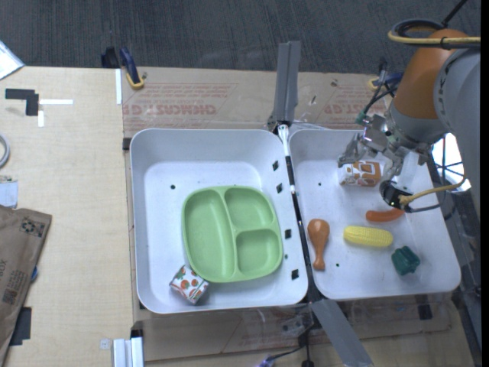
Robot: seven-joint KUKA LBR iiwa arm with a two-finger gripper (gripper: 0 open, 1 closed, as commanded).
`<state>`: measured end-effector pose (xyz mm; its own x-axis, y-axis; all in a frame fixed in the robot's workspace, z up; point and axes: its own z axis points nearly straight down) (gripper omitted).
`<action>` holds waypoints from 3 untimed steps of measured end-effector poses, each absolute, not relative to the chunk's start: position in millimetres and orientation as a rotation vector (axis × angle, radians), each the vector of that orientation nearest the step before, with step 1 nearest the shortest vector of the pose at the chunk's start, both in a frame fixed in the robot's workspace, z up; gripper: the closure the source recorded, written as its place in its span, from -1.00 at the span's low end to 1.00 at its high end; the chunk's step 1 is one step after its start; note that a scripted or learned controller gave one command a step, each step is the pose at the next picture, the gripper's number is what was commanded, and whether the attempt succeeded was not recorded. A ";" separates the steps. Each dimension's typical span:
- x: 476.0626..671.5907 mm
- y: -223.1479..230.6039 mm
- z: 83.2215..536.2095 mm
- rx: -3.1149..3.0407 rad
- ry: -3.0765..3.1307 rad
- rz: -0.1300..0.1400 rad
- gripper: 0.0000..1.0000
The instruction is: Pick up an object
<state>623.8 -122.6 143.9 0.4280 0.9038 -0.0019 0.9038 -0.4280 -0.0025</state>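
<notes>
The gripper (365, 153) sits low in the right bin's (435, 281) far part, right over the carton (361, 173), likely lining up a grab. Whether it is clenched I cannot tell.

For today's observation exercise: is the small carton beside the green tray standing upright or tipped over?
Tipped. The small carton lies on its side at a slant in the left bin, against the green tray's lower-left corner.

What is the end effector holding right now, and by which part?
Cannot be told: the end effector sits right at the small orange-and-white carton, but the contact is unclear.
</notes>
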 end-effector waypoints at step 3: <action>649.8 -190.4 123.7 -2.110 -2.367 -0.029 1.00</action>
<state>649.8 -190.4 123.7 -0.1143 0.9934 -0.0099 0.9928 0.1146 0.0335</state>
